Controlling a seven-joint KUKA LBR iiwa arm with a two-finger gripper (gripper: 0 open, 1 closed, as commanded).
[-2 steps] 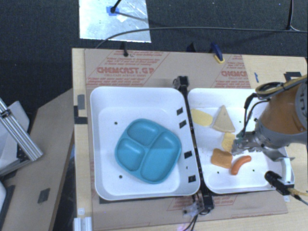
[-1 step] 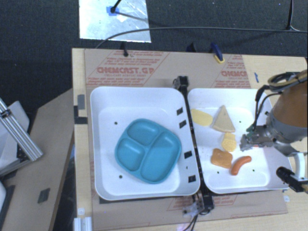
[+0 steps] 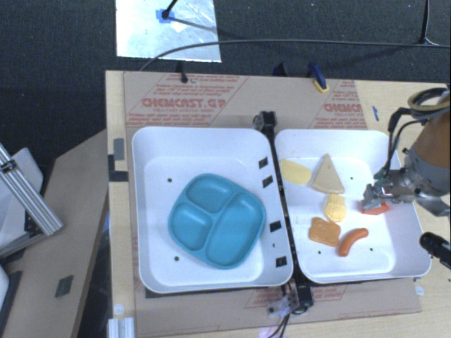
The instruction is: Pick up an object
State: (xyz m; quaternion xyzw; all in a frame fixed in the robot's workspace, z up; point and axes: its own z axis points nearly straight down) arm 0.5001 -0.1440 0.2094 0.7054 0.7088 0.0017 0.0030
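1. In the right bin [image 3: 405,263], by its right wall, a small red-orange piece [image 3: 375,207] lies just under the hand [image 3: 380,194]; this looks like the object being targeted.
2. Whether the hand is open, closed or gripping the piece, I cannot tell; its tips blur into the piece.
3. To do this step well, I judge the hand should come straight down, centre on the piece, and close firmly before lifting, keeping off the bin wall.
4. Close by lie a yellow corn piece [image 3: 336,208], an orange chunk [image 3: 325,232] and a sausage [image 3: 352,241], apart from the hand.
5. Further left sit a beige wedge [image 3: 328,176] and a pale yellow oval [image 3: 295,172].
6. The left bin [image 3: 151,189] on the bench [image 3: 232,94] holds a blue divided plate [image 3: 215,220].
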